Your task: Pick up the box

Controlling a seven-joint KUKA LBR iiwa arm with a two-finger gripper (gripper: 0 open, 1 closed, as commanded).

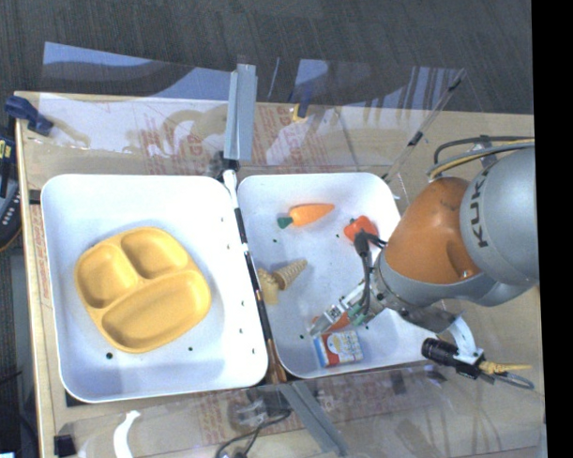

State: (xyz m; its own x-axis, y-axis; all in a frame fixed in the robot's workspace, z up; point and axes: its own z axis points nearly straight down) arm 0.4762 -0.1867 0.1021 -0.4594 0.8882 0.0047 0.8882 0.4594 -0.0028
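The box (341,347) is seen lying at the near edge of the right bin (384,187), with the claw (343,314) placed just beyond it; its state cannot be told. Farther off, a cone (285,273) and a carrot (306,214) are found.

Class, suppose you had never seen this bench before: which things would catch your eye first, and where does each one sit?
The yellow divided plate in the left bin stands out first. Next comes the grey and orange arm, reaching in from the right over the right bin. Its gripper hangs just above the small box near that bin's front edge, while an orange carrot lies toward the back.
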